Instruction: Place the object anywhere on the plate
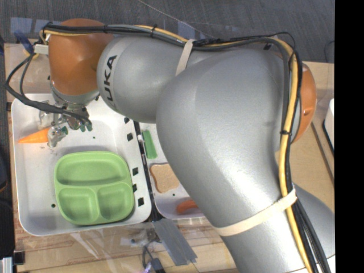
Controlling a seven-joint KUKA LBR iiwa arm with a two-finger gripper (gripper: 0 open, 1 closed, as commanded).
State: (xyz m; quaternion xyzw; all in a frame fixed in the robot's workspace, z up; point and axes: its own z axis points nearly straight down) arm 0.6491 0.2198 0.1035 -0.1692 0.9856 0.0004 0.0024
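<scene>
Upper left of frame, carrot (35, 136): orange, lies flat in the left bin (23, 169), tip pointing left, thick end just beside the gripper.
Gripper (55, 134): hangs over the left bin's upper part, right at the carrot's thick end; cannot tell the finger state or whether it grips the carrot.
Plate (94, 187): green, three compartments, lower middle of the left bin, apart from the carrot.
Right bin (162, 208): mostly hidden by the arm (227, 141); holds a green stick (149, 144), a tan bread slice (165, 178), an orange piece (185, 207).
</scene>
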